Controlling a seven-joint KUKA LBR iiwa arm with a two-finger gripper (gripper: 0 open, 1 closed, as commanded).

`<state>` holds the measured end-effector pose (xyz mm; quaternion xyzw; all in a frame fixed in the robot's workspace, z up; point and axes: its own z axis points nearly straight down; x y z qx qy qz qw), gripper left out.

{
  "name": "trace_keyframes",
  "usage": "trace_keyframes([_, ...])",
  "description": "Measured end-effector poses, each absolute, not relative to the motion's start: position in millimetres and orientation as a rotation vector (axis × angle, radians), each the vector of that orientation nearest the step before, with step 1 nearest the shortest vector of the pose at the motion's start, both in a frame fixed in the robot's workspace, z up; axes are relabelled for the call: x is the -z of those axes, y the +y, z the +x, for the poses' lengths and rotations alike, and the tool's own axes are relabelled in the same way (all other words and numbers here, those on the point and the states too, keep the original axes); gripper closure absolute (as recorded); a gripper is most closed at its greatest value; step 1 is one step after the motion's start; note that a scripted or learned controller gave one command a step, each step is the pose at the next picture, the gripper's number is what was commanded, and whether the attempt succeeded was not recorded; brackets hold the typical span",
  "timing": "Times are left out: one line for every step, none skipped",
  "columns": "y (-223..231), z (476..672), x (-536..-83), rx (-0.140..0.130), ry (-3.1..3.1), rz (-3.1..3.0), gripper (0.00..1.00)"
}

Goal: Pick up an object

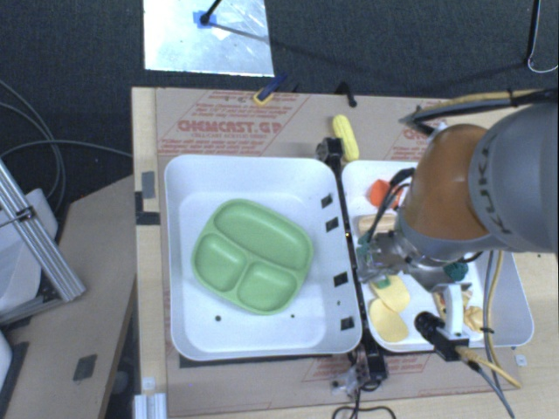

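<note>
Two white bins sit side by side: the left bin (188, 321) holds a green divided plate (252, 256) with its long axis diagonal, while the arm (472, 190) hangs over the right bin (515, 321), above yellow pieces (390, 308).

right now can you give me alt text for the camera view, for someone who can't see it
A grey and orange robot arm reaches from the right over the right white bin, which holds small yellow pieces and an orange item. The left white bin holds a green divided plate.
</note>
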<state>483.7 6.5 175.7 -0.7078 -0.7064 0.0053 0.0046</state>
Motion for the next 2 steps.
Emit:
trace_keyframes([63, 486.4, -184, 0.004, -2.23, -2.211, 1.0])
trace_keyframes([-8, 524.9, -228, 0.005, -2.222, -2.232, 1.0])
